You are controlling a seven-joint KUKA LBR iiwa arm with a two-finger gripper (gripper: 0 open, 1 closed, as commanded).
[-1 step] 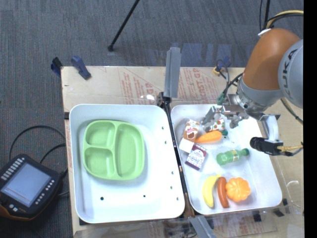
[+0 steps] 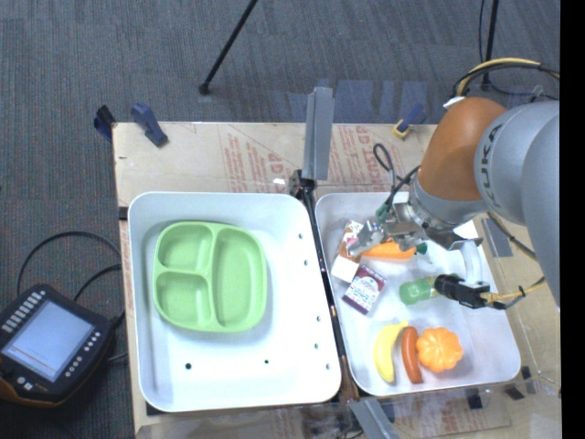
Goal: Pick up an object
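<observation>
My gripper (image 2: 388, 230) hangs over the upper left part of the right bin (image 2: 489, 359). Directly under it, and partly covered by it, lies an orange carrot-shaped toy (image 2: 397, 252). Whether the gripper touches the carrot is unclear from this angle. An orange and white carton (image 2: 351, 241) sits just left of the gripper. Below it are a small white box (image 2: 343, 268) and a maroon packet (image 2: 364, 290). A green toy (image 2: 416, 291) lies in the bin's middle. Along the front are a banana (image 2: 386, 351), a red sausage (image 2: 411, 355) and an orange pumpkin (image 2: 439, 349).
The left bin (image 2: 146, 218) holds a green divided plate (image 2: 212, 275). A grey post (image 2: 318, 135) stands behind the seam between the bins. The arm's orange band (image 2: 462, 154) and a black cable plug (image 2: 457, 289) hang over the right bin's right side.
</observation>
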